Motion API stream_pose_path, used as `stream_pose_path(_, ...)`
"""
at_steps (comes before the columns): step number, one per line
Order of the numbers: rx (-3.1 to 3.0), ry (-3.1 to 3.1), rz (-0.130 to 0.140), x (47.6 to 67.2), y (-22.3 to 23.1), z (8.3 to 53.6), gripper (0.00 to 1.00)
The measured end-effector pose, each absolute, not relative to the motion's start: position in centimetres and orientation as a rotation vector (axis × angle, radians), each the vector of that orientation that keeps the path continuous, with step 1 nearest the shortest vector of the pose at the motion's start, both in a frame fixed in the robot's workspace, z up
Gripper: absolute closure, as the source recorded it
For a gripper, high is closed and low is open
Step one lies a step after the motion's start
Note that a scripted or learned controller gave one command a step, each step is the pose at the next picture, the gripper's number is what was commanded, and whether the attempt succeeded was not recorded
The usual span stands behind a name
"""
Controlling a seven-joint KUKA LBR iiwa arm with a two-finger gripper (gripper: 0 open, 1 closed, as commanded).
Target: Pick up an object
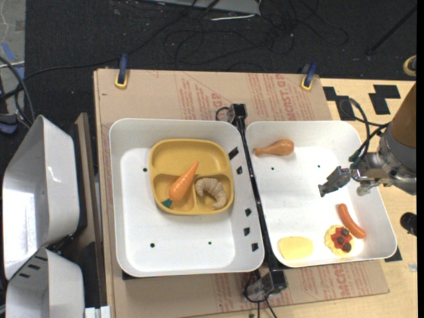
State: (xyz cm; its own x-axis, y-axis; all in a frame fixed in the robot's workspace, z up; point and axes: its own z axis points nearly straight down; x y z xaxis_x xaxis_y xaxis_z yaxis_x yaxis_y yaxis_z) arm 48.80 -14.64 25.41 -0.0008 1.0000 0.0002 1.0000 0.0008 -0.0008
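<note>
On the right side of the frame, the grey arm [404, 148] with its orange band comes in over the right bin [318, 138]. Its claw [331, 183] hangs above the white floor of this bin, a little right of the bin's middle, and its dark fingers point toward the left. Whether the claw is released or clenched, I cannot tell; nothing is visible between the fingers.

Four toy foods lie in the right bin. A chicken drumstick [275, 149] lies near the upper left corner of the bin, well apart from the claw. A red sausage [350, 220] lies below the claw and a little to its right, near it but not touching. Just beside the sausage, at the lower right of the bin, there is a small yellow pizza piece [342, 240] with red and dark toppings. A pale yellow flat piece [295, 248] lies left of the pizza, near the bottom edge.

The left bin [132, 197] carries a yellow divided plate [165, 154]. An orange carrot [183, 181] lies slanted across the plate's compartments, and a beige shrimp [212, 191] lies in the lower right compartment, just beside the carrot. Both bins stand on a brown board [199, 91] on the counter.
</note>
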Motion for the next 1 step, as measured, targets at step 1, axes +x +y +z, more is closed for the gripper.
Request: stream_pose_path(1,-2.220,-2.217,0.004,47.83,-14.28,20.24,0.00)
